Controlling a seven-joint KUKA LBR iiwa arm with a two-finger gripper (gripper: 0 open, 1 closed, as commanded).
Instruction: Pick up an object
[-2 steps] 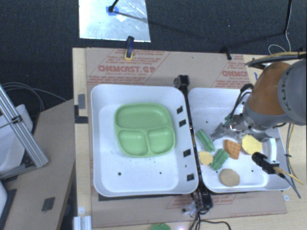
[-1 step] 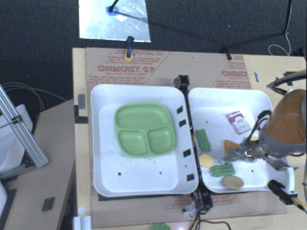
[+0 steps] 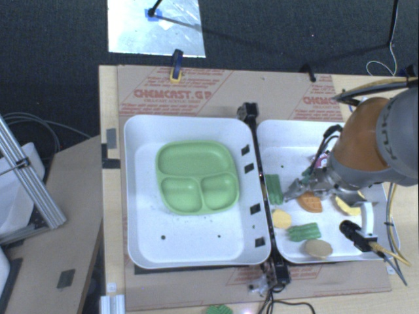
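Observation:
My gripper (image 3: pixel 300 188) hangs low over the middle of the right bin (image 3: pixel 288 142), at the end of the grey and orange arm. An orange piece (image 3: pixel 311 203) lies just below and right of it. Left of the gripper, near the bin's left wall, lies a green stick-shaped piece (image 3: pixel 273 188). A yellow round piece (image 3: pixel 281 219), a green block (image 3: pixel 304 231) and a tan oval (image 3: pixel 319 248) rest toward the bin's front. At the right, a yellow piece (image 3: pixel 346 206) is partly hidden by the arm. I see nothing held.
The left bin (image 3: pixel 141 175) holds a light green divided plate (image 3: pixel 196 176). A black clamp strip (image 3: pixel 255 175) runs between the two bins. Cardboard lies under both, and a grey sheet (image 3: pixel 154 18) lies on the floor behind.

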